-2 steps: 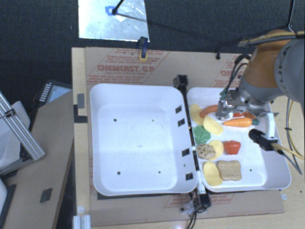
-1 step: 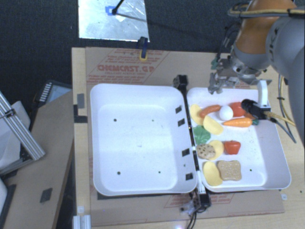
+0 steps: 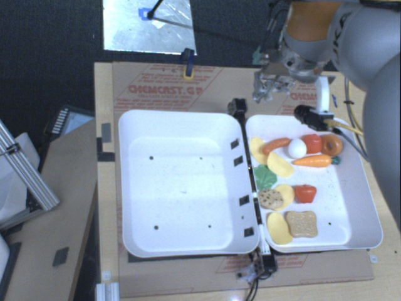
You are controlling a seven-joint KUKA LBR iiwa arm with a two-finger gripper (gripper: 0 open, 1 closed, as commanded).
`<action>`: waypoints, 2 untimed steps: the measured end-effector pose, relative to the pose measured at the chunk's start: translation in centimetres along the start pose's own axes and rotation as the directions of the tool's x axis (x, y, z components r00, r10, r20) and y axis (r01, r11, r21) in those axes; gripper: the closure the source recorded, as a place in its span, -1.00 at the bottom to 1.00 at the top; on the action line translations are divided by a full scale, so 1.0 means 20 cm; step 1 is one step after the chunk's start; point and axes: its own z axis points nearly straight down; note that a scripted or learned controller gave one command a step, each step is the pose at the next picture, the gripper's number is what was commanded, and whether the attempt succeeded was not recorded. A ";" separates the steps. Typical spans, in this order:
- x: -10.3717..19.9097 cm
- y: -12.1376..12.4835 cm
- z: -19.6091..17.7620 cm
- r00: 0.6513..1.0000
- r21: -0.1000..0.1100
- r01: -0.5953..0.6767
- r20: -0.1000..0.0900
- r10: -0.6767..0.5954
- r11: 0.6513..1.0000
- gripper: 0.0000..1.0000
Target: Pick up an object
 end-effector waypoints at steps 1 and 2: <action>0.39 0.00 -0.34 1.000 -0.001 0.002 -0.002 -0.002 1.000 1.00; 0.73 0.00 -0.54 1.000 0.002 0.001 -0.002 -0.001 1.000 1.00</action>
